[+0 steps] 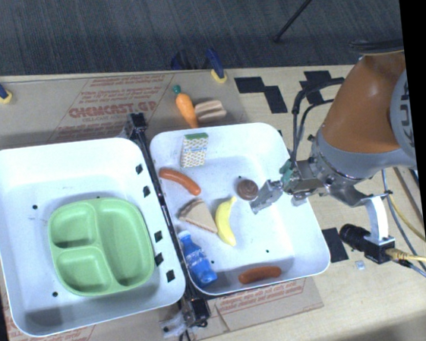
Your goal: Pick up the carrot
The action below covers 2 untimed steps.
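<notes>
Now, carrot (184, 108): you see it upper middle, outside the right bin (293, 166), on cardboard.
Gripper (262, 195): over the bin's right part, well apart; grip state I cannot tell.

Position: one fixed camera, mounted above the bench (305, 312).
Direction: looks down at a slant; far bench edge and dark floor (105, 25) lie along the top of the frame.
Distance: far enough back to take in both white bins whole, left bin (8, 250) and right bin (300, 228), with bench margin on all sides.
Right side: the arm (367, 110) enters here, its upper part cut off by the frame.
</notes>
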Tool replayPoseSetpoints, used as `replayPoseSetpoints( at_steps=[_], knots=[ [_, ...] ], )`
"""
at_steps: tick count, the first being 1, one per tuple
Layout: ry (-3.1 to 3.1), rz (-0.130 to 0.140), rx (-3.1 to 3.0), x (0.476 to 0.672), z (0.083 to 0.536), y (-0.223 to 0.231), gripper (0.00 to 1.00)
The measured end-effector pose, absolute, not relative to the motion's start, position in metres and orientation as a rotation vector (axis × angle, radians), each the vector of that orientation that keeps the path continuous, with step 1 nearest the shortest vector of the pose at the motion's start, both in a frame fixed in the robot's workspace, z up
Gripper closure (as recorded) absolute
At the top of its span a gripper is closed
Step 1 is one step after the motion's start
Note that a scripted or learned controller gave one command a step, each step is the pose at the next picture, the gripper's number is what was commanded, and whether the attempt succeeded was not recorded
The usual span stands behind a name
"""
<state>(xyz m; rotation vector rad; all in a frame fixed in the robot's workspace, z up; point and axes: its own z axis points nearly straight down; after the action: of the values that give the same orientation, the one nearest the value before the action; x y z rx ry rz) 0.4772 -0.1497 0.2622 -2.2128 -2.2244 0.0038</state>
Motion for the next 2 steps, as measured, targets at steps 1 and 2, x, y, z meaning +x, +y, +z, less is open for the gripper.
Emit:
replayPoseSetpoints(
  at_steps=[1, 2],
  knots=[
    [-2.419, 0.004, -1.997, 0.476, 0.182, -0.102, 0.00],
    [-2.717, 0.001, -1.574, 0.540, 0.098, -0.100, 0.00]
  ],
)
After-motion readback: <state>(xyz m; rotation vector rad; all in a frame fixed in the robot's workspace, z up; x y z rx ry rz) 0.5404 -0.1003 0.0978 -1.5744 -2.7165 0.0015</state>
